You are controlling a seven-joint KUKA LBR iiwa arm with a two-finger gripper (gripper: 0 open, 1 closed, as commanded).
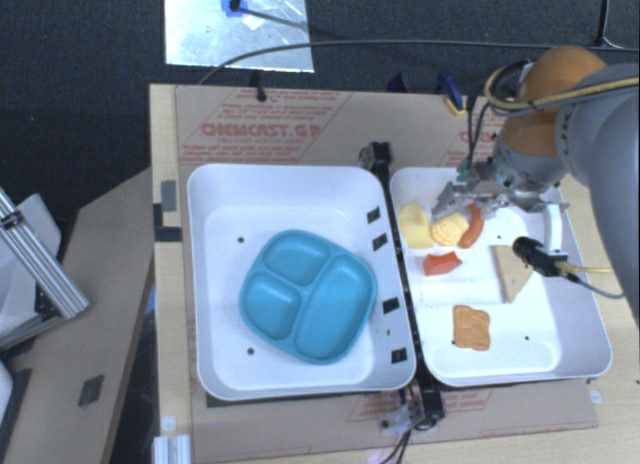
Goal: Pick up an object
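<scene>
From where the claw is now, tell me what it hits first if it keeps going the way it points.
Probably the yellow corn piece: the claw points down-left at it, just above the right bin. Depth is unclear from a single slanted view.

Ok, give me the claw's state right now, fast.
Claw: over the right bin, at the yellow corn piece; open or closed cannot be told.

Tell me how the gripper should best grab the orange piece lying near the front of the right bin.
Come straight down on the orange piece and close across its narrower width. It lies flat on the right bin's floor, apart from the other items, so probably nothing crowds the fingers on either side.
</scene>
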